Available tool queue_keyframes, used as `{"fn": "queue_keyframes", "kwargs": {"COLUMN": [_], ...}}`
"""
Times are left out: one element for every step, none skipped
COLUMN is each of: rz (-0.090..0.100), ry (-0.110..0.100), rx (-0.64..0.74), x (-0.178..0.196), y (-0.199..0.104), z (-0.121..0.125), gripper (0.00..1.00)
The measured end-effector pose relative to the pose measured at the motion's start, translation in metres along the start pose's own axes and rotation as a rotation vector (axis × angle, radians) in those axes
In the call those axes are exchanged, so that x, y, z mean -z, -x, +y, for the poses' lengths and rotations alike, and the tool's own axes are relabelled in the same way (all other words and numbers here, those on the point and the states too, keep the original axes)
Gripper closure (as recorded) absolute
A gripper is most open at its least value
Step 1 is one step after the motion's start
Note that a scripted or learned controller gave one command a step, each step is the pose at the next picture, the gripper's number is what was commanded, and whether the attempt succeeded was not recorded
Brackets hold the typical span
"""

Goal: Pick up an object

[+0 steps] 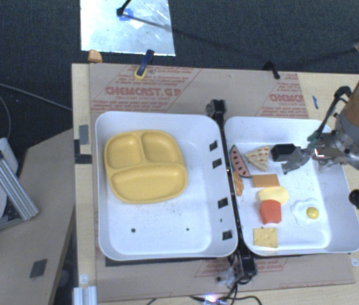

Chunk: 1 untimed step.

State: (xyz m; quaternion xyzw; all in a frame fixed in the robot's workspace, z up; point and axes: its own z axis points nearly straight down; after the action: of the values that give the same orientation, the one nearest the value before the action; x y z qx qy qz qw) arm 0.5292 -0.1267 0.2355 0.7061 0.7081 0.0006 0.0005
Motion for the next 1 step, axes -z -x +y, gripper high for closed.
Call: {"fn": "queue_keyframes", "kwargs": {"rz": [0.003], "ry": [-0.006], "rx": [-0.001], "x": [-0.1576], "y": [-0.0375], "z": [-0.0449], "gripper": [0.0]}}
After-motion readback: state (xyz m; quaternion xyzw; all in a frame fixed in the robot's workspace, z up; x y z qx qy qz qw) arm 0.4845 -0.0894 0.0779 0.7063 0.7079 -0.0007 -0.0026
